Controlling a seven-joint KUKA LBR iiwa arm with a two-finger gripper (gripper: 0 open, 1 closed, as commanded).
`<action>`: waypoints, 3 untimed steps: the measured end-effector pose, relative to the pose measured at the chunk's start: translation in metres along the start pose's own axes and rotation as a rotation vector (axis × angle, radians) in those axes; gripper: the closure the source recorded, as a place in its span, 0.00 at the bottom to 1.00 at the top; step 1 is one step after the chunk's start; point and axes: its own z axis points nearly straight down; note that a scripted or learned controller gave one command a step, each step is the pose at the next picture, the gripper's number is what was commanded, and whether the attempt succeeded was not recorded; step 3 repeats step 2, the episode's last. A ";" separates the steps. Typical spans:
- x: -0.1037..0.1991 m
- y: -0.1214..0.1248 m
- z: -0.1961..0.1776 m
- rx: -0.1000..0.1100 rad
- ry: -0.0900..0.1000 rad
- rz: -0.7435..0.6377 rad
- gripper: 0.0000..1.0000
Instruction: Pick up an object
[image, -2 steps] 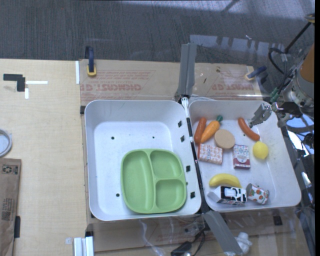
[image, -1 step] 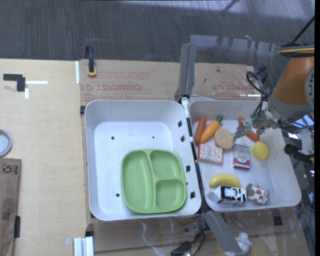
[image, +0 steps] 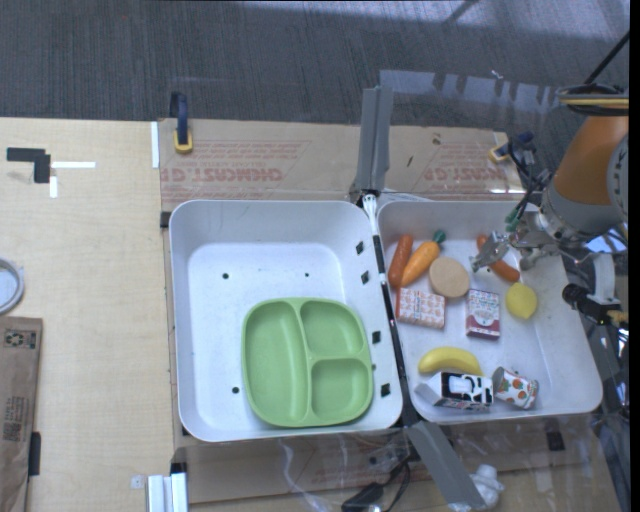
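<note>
Tool (image: 492, 258) hangs low over the right bin (image: 560, 405), near its far right corner, fingers pointing down among the items; how wide they stand cannot be told. An orange piece (image: 505, 270) lies right at the fingertips, whether touching is unclear. Just nearside of it sits a yellow lemon (image: 521, 300). Two carrots (image: 412, 260) lie along the bin's far left side, a tan round disc (image: 449, 278) beside them. Two small red-and-white boxes (image: 421, 308) sit mid-bin. A banana (image: 449, 360), a black-and-white carton (image: 466, 390) and a patterned can (image: 515, 388) line the near edge. Left bin (image: 200, 300) carries a green divided plate (image: 307, 360) toward its near right corner.
</note>
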 end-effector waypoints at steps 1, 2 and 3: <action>-0.002 0.000 -0.011 -0.002 -0.006 -0.001 1.00; 0.062 0.030 -0.093 0.002 -0.009 0.226 1.00; 0.062 0.030 -0.093 0.002 -0.009 0.226 1.00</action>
